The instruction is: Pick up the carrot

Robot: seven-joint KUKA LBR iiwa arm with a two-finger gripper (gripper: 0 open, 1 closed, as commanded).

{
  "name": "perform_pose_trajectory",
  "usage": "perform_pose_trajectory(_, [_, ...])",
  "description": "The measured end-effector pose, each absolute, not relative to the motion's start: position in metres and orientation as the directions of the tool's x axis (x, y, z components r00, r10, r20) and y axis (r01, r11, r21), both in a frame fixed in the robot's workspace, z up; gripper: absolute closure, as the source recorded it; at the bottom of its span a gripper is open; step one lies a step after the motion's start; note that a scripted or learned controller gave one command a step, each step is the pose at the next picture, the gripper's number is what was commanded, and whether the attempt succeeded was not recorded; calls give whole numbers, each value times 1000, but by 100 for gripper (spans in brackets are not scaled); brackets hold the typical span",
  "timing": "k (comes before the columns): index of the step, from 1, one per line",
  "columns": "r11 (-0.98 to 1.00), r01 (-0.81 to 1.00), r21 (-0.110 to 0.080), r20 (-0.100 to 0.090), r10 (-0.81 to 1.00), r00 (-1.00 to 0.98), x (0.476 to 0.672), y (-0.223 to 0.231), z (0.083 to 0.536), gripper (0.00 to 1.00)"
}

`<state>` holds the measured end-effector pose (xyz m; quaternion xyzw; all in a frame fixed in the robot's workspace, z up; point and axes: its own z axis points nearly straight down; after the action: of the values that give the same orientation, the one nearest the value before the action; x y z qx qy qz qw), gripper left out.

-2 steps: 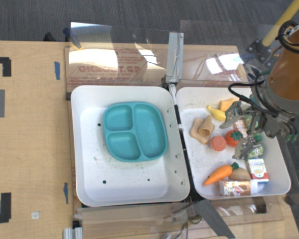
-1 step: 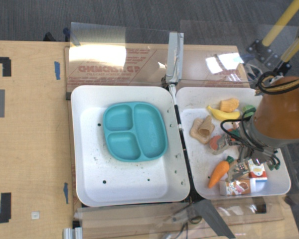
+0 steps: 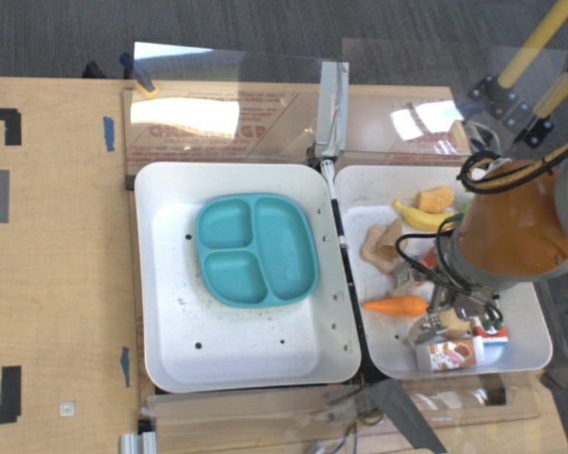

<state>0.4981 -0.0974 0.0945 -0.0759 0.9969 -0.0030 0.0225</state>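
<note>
Right bin, near end: small carton or packet with red and white print, lying just beside the gripper. Gripper low in this bin, metal fingertips close above the packet; whether the jaws are spread or closed, cannot tell. Orange band of the arm covers much of the bin's right half.

Carrot lies on the bin floor, just left of the gripper, near the bin's left wall. Long axis runs left to right, almost level in the view; thinner end seems to point left, thicker end toward the gripper. Not seen between the fingers; contact with them unclear.

Farther in the same bin: tan, lumpy item, then a banana curved, then a yellow-orange bumpy piece at the far end, touching the banana.

Left bin: one teal divided plate, three compartments, sitting around the bin's middle. Dark specks scattered on the bin floor
</note>
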Motion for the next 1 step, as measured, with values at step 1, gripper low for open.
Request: perform_pose_trajectory(1, [947, 322, 3, -21, 322, -946, 493, -95, 90, 0])
